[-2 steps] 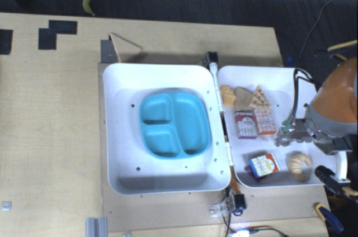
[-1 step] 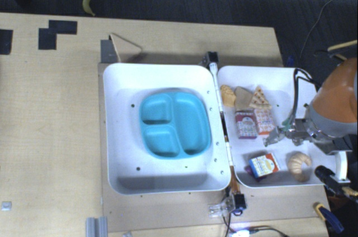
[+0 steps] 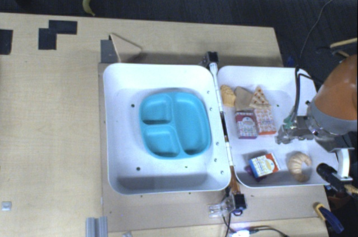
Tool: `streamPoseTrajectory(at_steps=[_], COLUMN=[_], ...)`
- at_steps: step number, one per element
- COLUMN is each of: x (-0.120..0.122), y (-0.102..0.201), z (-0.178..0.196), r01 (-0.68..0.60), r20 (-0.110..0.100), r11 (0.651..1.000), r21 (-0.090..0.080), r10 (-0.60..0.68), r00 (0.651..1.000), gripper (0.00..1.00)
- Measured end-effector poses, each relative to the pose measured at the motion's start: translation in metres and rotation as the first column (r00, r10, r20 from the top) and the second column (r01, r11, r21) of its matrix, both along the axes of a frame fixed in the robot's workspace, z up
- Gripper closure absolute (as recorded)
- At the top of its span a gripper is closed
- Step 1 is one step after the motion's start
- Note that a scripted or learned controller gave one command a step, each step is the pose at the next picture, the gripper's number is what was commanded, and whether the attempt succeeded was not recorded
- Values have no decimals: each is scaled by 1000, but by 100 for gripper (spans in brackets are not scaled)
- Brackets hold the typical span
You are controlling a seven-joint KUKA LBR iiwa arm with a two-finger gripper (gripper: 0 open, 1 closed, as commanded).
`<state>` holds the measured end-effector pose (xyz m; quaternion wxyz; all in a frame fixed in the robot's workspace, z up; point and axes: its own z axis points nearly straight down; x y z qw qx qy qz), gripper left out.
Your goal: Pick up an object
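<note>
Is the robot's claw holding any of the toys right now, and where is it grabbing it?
Nothing is held. The gripper hangs over the right bin, with no toy between its fingers. The shell-like toy and small carton lie loose below it.

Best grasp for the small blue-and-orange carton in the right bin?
Probably straight down from above, closing across the short sides of the small blue-and-orange carton. It lies flat and skewed near the front wall of the right white bin, so a side approach looks blocked. The tan shell-like object sits close beside it.

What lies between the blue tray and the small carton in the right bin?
In the camera view, between the blue tray and the small carton run the two bins' adjoining white walls.
</note>
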<state>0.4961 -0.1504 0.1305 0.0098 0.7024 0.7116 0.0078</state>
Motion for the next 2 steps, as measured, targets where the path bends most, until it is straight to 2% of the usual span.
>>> streamPoseTrajectory(at_steps=[1,2], x=[0,-7], y=[0,35], z=[0,-43], r01=[1,10], r20=[0,-17], r11=[1000,1000], r21=[0,0], r10=[-1,-10], r00=[1000,1000], gripper=[0,0])
